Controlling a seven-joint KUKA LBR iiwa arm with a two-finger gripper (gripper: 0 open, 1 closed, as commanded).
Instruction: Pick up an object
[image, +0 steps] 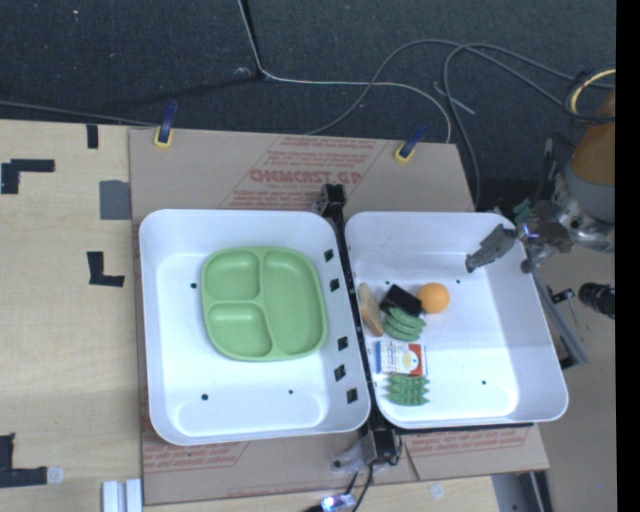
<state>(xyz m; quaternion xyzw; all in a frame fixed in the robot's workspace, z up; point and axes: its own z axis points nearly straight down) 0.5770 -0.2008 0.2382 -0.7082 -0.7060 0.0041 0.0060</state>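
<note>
Over the far right corner of the right bin (520, 345), the gripper (498, 262) of the grey KUKA arm (585, 205), reaching in from the right. Fingers spread apart, with nothing between them and nothing touching them. One grey finger (488, 248) slanted down towards the bin's inner wall, the other darker and just beside the rim.

Well apart from the gripper, against the left side of the same bin, a small cluster of objects:
- An orange ball (433, 297) nearest the gripper.
- Just beside the ball, to its left, a black block (402, 299).
- Left of the block, close to the bin's wall, a tan oblong piece (370, 310).
- Just below the block, a green ribbed item (405, 325).
- Nearer the camera, lying flat, a white packet with red print (400, 357).
- At the packet's near edge, a second green ribbed item (407, 390).

In the left bin (165, 300), lying flat near the middle, a green divided plate (265, 303) with three compartments.

Beneath both bins, a brown cardboard sheet (290, 170) with red lettering, pinned at its far edge by two yellow-and-blue clamps (163, 131) on the pale wooden bench (60, 300). Beyond the bench, thin cables (330, 90) looping across a dark floor.
</note>
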